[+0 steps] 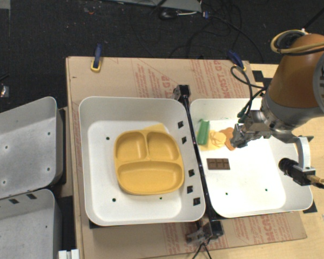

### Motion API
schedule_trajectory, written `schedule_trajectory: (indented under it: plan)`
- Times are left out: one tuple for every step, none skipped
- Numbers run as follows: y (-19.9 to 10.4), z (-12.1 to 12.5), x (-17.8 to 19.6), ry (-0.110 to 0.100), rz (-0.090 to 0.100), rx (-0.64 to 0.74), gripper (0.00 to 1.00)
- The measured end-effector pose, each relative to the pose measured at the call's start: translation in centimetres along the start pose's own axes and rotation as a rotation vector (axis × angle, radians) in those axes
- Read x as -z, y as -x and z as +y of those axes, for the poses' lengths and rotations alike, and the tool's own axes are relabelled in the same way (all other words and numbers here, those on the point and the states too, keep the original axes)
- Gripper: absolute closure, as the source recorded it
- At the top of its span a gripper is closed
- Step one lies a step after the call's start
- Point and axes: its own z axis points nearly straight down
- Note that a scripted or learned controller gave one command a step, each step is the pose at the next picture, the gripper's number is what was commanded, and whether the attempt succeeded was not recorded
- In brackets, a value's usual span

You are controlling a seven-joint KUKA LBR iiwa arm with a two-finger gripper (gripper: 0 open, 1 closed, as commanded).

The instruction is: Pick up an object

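I have the tool [238, 137] low in the right bin [259, 198], beside the orange-yellow toy [220, 139] near the bin's left wall; whether it is open or closed I cannot tell. I judge this the approach-to-grasp step. Next move needs centring over the toy. A green block [204, 132] crowds the dividing wall; a brown chocolate bar [218, 164] lies close below. Open floor lies toward the bin's near side.
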Motion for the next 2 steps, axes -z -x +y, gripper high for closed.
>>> schedule_trajectory:
  plan:
    - [-4.7,2.9,-1.0,0.001,-0.001,0.000,1.00]
    - [-10.0,4.4,-2.0,0.000,0.000,0.000,1.00]
